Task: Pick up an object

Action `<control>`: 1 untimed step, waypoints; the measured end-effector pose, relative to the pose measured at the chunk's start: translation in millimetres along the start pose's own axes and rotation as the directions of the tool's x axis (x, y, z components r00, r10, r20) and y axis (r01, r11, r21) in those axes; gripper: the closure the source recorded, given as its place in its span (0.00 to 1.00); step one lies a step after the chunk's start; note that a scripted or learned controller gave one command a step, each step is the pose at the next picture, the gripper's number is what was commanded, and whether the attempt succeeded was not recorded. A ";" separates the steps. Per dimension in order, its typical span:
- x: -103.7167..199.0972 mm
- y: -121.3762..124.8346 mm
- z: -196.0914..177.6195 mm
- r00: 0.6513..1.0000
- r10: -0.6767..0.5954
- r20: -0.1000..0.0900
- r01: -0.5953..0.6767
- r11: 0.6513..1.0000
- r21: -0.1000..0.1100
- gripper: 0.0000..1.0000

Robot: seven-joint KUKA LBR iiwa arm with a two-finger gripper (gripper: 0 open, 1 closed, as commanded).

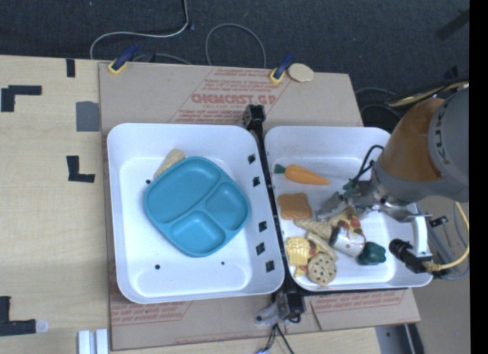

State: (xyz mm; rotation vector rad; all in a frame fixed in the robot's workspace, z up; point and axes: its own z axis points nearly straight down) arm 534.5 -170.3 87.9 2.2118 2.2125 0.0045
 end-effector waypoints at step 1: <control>-11.6 -36.8 -0.2 1.000 0.000 -0.003 0.000 1.000 0.001 0.00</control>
